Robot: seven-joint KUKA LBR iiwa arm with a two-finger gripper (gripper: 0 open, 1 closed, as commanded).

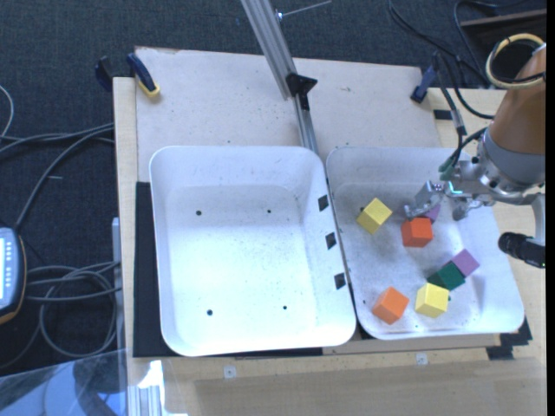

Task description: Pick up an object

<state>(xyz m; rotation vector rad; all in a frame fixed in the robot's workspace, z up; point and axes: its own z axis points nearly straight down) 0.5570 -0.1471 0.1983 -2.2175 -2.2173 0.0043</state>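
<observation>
Just below the pincer lies a red cube.

The surface is pale, speckled board. Dark carpet floor surrounds it, crossed by black cables. A metal pole, possibly a camera mast, rises from the rear.

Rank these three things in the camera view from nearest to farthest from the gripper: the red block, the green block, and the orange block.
Measured from the gripper in the right bin:
1. The red block, just below the gripper.
2. The green block, lower in the bin, beside the purple block.
3. The orange block, near the bin's front edge.
</observation>
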